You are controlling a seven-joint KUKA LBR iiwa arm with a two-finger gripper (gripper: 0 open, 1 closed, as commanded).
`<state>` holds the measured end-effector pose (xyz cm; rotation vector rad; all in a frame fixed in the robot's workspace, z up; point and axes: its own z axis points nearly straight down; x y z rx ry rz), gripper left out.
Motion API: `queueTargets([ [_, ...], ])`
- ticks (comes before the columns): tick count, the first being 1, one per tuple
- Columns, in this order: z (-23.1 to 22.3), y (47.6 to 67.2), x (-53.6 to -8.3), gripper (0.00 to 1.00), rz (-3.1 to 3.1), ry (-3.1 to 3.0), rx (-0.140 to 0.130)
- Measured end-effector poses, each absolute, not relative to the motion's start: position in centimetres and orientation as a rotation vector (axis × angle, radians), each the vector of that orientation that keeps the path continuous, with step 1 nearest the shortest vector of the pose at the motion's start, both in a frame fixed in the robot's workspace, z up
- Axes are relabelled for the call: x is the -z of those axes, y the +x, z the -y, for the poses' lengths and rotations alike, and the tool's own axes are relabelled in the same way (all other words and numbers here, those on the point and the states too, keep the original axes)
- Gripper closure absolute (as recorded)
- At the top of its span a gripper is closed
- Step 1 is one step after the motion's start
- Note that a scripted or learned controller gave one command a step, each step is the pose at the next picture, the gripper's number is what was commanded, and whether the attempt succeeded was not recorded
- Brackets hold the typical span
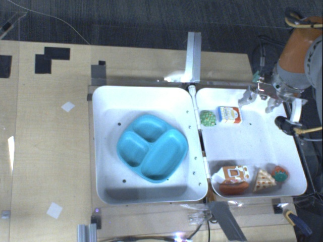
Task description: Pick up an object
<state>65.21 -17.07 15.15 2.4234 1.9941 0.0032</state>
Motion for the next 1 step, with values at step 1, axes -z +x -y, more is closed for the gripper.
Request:
queueTargets([
  [1,11.80,64.80,-9.52,0.00,-2.188,2.247,-0.007],
])
